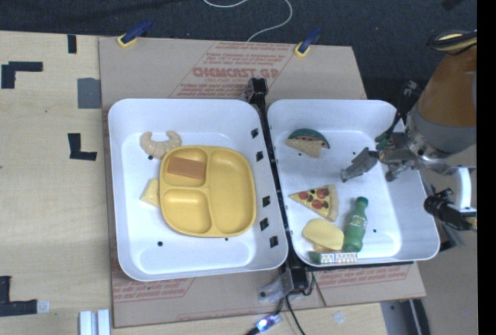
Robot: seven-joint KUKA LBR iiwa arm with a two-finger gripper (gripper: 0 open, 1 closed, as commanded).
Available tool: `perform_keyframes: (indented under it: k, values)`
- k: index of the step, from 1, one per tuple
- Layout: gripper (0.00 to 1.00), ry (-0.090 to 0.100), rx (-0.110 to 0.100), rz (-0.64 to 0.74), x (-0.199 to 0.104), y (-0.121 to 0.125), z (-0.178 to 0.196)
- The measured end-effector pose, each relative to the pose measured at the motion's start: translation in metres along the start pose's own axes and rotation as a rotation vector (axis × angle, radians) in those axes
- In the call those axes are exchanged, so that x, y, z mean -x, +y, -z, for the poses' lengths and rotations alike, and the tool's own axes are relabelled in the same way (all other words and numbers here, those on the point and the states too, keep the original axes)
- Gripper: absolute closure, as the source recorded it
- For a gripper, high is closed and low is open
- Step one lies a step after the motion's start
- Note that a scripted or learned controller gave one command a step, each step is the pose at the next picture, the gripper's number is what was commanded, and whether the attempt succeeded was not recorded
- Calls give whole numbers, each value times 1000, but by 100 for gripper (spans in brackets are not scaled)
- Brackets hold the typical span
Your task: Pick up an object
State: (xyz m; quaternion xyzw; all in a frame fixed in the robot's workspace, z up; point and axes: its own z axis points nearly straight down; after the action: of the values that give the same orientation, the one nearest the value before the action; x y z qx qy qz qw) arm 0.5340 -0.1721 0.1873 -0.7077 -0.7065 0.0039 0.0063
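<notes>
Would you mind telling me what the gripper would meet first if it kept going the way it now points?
The gripper points toward the lower left of the right bin. Continuing that way, it would most likely meet the pizza slice first, though its height above the bin floor is unclear from this slanted view.

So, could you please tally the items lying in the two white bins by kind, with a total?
Left bin:
Divided yellow plate: 1
Brown slice on the plate: 1
Croissant: 1
Pale yellow wedge: 1

Right bin:
Watermelon slice: 1
Pizza slice: 1
Green bottle: 1
Yellow lump: 1

Total: 8
</notes>
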Motion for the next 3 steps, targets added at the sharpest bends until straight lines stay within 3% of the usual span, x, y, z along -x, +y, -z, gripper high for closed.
perform_keyframes:
  k: [1, 3]
  values:
    - [0, -3, 12, 3, 0, 3, 6]
    - [0, -3, 14, 2, -9, 4, -104]
